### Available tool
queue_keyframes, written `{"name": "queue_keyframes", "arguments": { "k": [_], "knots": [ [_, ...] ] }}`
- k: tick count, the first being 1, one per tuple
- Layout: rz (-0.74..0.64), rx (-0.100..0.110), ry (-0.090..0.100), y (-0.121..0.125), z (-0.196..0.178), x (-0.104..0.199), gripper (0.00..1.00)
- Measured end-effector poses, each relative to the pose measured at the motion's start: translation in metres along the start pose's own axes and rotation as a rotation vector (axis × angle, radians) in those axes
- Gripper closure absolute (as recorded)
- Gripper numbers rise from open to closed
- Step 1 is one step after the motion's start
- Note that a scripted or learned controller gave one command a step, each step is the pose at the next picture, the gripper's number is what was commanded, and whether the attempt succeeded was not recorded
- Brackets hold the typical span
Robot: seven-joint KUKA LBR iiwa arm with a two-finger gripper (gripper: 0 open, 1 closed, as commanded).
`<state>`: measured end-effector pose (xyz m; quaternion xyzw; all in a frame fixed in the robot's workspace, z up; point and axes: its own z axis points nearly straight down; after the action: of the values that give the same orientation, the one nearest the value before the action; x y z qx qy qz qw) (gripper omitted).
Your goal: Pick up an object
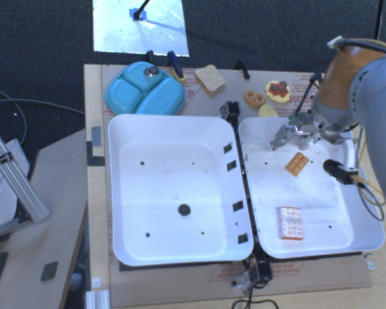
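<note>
The right bin (pixel 357 230) holds an orange waffle-like cracker (pixel 297 165) near its middle and a small printed box (pixel 290 223) toward the front. A small dark disc (pixel 184 209) lies in the left bin (pixel 135 237). My gripper (pixel 289 143) hangs over the back of the right bin, just behind the cracker and slightly left of it. Its fingers stand open with nothing between them.
Behind the bins on the bench lie a blue lidded tray (pixel 145 89), a toast slice (pixel 210 78), a pretzel (pixel 254 98), a small tart (pixel 278 91) and a yellow piece (pixel 267 111). A black cable end (pixel 338 169) hangs over the right bin's right side.
</note>
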<state>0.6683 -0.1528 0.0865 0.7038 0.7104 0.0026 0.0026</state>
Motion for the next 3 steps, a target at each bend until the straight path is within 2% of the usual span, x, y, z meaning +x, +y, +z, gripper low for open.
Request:
{"name": "queue_keyframes", "arguments": {
  "k": [1,2,3],
  "knots": [
    [0.012,0.003,-0.002,-0.064,-0.001,-0.034,0.00],
    [0.004,-0.003,-0.003,-0.002,0.000,-0.054,0.00],
    [0.013,-0.001,-0.002,-0.114,-0.003,-0.054,0.00]
  ]
}}
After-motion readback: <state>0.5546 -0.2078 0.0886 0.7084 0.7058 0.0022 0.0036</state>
